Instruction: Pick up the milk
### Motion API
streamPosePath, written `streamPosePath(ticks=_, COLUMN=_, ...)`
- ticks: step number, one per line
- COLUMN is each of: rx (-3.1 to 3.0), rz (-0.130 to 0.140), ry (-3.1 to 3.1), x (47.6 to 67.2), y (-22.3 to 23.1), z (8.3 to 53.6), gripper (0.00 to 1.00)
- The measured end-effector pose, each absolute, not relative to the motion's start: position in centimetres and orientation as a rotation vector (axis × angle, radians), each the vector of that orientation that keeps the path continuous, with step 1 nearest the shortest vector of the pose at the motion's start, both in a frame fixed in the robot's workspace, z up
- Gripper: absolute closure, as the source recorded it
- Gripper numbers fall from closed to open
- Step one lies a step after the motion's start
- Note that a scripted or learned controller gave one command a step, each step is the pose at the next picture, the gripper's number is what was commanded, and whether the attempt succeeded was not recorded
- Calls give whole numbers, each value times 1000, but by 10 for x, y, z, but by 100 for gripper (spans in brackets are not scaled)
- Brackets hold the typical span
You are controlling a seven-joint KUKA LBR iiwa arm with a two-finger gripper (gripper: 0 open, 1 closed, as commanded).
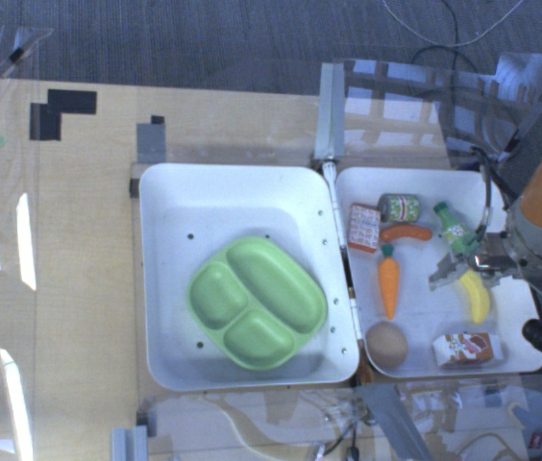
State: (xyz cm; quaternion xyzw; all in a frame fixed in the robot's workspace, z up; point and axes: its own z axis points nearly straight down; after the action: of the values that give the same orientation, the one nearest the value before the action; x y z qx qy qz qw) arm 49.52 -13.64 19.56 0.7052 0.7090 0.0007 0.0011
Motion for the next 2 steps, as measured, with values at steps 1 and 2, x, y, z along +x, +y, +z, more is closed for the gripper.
streamPosePath(ticks=1, rx=2205, rz=1, ry=2236, x=488, y=-170, z=110, gripper=0)
streamPosePath(ticks=2, rx=1940, rz=16, ry=2474, x=491, y=-199, z=108, gripper=0)
